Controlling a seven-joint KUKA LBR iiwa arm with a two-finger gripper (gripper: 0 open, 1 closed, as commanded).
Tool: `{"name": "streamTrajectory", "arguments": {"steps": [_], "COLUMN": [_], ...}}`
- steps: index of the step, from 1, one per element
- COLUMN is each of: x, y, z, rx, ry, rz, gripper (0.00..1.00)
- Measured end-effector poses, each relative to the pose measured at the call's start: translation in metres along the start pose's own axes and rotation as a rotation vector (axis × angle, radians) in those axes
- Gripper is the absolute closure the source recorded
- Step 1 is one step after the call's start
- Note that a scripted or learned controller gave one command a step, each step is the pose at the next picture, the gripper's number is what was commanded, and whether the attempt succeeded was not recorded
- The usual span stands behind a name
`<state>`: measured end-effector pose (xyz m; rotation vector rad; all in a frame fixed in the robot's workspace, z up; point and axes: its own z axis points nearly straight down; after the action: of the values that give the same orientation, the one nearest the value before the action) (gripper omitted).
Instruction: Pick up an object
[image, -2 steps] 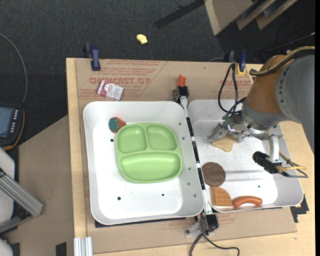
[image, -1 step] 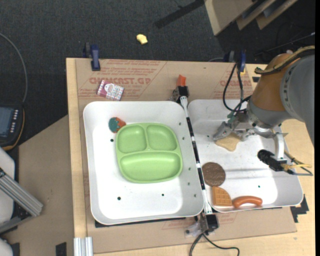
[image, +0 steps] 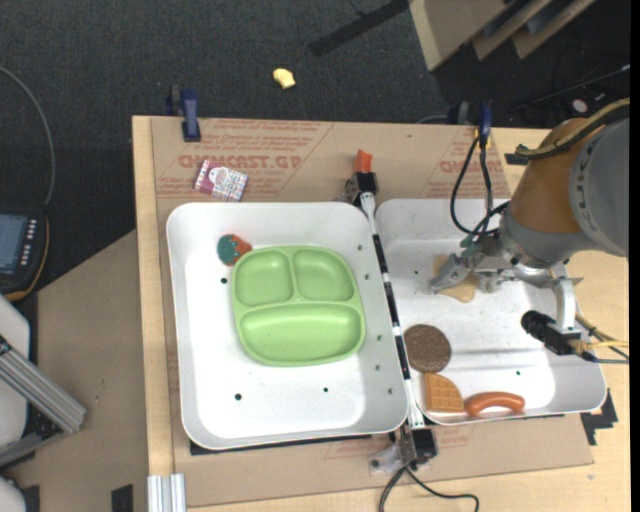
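Target object: small flat tan piece (image: 461, 292), irregular outline, looks like a toy cracker or bread slice; pale beige, matte.
Target location: right shallow white bin (image: 590, 385), upper middle of its floor, directly under the claw tips and touching or nearly touching them.
Claw: grey two-finger claw (image: 455, 274), lowered over the tan piece; fingers splayed apart, one tip toward the left of the piece, the other over it. Whether the piece sits between the fingers cannot be told.
Arm: grey arm with orange band (image: 545, 195), reaching in from the right, over the right bin's upper half.
Other contents, right bin: round dark brown disc like a cookie (image: 427, 346) near the left wall; orange waffle-patterned square (image: 442, 394) just below it; red-orange sausage shape (image: 494, 403) beside the square, along the front wall.
Left bin: shallow white bin (image: 200, 400) holding a light green three-compartment plastic plate (image: 296, 304); small round teal and orange object (image: 234, 248) just beside the plate's upper left corner.
Bench: brown cardboard-covered bench (image: 160, 330); both bins side by side, walls touching.
Writing: red printed lettering (image: 240, 161) on the cardboard behind the left bin, partly legible, seems to read "CHAMCAST.GP"; smaller lines illegible.
Label: small pink and white packet (image: 221, 180) on the cardboard, print too small to read.
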<state>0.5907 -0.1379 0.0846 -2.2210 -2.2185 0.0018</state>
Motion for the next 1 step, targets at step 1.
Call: {"name": "streamTrajectory", "arguments": {"steps": [1], "x": [0.0280], "y": [0.0690], "z": [-0.0009], "rx": [-0.009], "ry": [-0.002], "rz": [-0.006], "gripper": [0.00]}}
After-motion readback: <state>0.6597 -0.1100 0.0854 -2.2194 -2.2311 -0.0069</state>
